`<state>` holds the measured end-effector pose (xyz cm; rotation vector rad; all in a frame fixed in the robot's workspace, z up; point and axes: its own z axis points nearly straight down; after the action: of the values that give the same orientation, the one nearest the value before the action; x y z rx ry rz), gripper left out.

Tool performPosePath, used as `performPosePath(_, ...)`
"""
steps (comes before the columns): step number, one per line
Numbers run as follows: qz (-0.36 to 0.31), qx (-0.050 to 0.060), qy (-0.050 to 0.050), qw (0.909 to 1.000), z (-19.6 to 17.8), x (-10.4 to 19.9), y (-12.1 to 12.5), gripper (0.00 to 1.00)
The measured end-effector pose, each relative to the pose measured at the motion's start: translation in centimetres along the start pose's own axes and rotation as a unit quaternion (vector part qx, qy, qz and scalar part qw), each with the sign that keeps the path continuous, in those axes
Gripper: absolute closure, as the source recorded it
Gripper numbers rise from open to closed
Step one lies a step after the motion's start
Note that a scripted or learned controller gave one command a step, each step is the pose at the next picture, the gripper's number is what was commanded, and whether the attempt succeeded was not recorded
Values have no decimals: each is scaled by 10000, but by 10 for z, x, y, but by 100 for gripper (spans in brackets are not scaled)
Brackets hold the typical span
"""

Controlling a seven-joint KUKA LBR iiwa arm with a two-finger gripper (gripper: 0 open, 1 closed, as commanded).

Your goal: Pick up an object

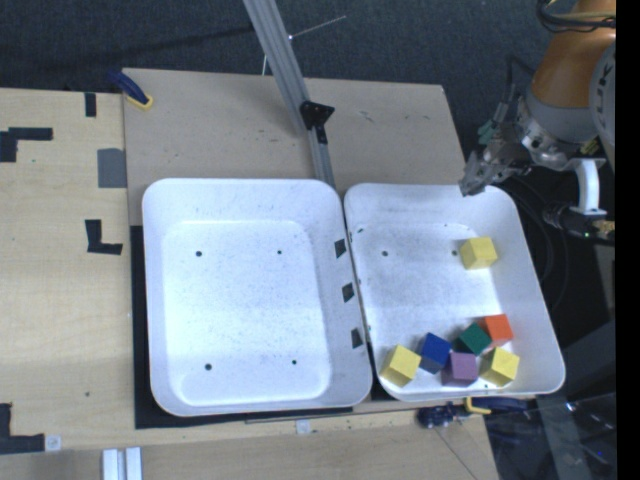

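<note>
Several small cubes lie in the right bin (400, 218). One yellow cube (478, 252) sits alone near the bin's right wall. Along the front edge is a cluster: a yellow cube (402, 364), a blue cube (434, 351), a purple cube (462, 367), a green cube (473, 339), an orange cube (497, 328) and another yellow cube (502, 365). My gripper (478, 175) hangs over the bin's far right corner, well behind the lone yellow cube, and I see nothing in it.
The left bin (240, 218) stands beside the right one, sharing a middle rim. A slanted metal bar (285, 58) crosses the bench behind the bins. Cables and dark gear sit off the bench to the right.
</note>
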<state>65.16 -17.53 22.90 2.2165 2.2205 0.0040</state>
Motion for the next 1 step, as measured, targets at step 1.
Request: performPosePath(1,-23,29,13,10000,9,55,7,100)
